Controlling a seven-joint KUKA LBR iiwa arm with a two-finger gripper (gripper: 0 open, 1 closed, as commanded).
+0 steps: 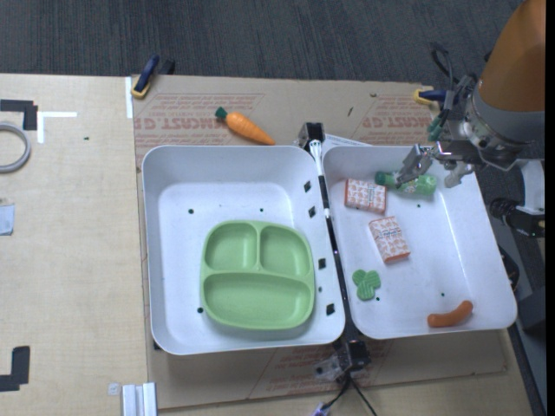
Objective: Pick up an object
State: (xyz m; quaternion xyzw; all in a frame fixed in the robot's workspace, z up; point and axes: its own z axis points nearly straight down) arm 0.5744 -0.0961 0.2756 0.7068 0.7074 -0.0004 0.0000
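Camera view: two white bins are seen. One green divided plate (pixel 257 275) sits in the left bin (pixel 165 232). The right bin (pixel 486 232) holds two patterned boxes (pixel 365 195) (pixel 389 238), print unreadable, one green broccoli piece (pixel 367 283), one sausage (pixel 450 314) and one green object (pixel 414 183). The gripper (pixel 420 166) is clenched on the green object at the far edge. One carrot (pixel 244 126) lies on the cardboard (pixel 286 111), whose lettering is mirrored and unreadable.

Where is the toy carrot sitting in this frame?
The toy carrot lies outside both bins, on the cardboard just beyond the far rim of the left bin, which holds the green divided plate.
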